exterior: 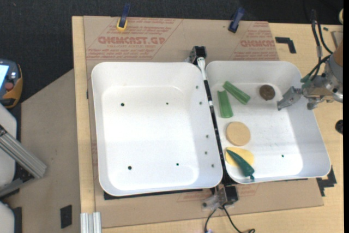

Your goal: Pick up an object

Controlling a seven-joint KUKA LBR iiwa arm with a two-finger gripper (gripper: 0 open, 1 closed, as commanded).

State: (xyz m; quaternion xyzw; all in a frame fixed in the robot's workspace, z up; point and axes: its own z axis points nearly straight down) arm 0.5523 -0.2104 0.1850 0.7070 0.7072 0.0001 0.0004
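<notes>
The right bin [311, 139] holds several objects. Two green bars lie near its left wall, one slanted [236, 91] and one upright [224, 104]. A small brown round piece [266, 92] sits at the back. A tan disc [238, 133] lies lower down, and a yellow piece with a dark green handle [241, 161] rests at the front left corner. My gripper [297, 103] hovers over the bin's right rim, just right of the brown piece. Its fingers stand apart with nothing between them.
The left bin [109, 133] lies beside the right one, with a black divider strip [209, 112] between them. Both rest on a cardboard sheet [142, 38] held by clamps at the back. A cable [317, 41] runs along the right edge.
</notes>
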